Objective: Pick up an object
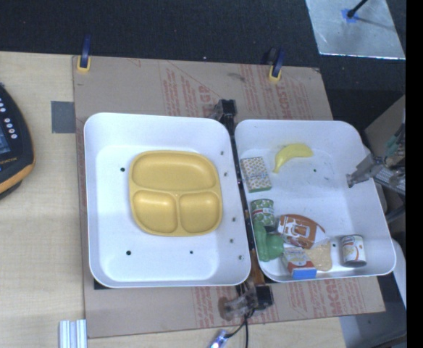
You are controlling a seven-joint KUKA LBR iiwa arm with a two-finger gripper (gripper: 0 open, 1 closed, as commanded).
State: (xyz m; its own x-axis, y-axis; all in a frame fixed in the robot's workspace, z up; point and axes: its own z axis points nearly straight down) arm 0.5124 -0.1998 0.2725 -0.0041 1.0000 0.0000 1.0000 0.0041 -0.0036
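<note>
Two bins (161,133); end effector (361,174) over the right.

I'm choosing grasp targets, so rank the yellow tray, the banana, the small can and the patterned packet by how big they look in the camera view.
1. Yellow tray, by far the largest.
2. Banana and patterned packet: alike, too close to rank.
3. Small can, smallest.

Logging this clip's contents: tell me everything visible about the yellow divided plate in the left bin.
The yellow divided plate is a rounded-square tray, seemingly matte plastic, with three compartments: one wide section along the far side and two smaller ones side by side nearer the camera. It lies flat and right way up, roughly centred on the floor of the left bin. Nothing rests in it, and it touches only that floor.
</note>
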